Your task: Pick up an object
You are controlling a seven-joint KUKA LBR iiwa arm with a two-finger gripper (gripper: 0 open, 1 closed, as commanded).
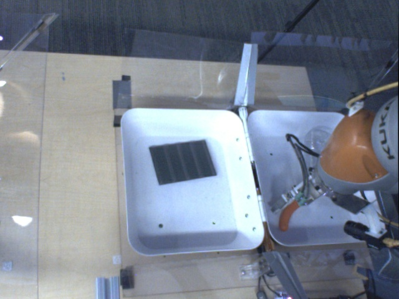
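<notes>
Two white bins sit side by side. The left bin (134,185) holds one dark ribbed mat (182,161), with open floor around it. In the right bin (274,136), lower right of frame, one orange sausage (286,217) lies near the front wall, just below the gripper (299,197); jaw state cannot be told.

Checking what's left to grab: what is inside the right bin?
In the right bin, an orange curved object lies near the front-left corner, just below the gripper. The arm covers the bin's right part, so anything there is hidden.
</notes>
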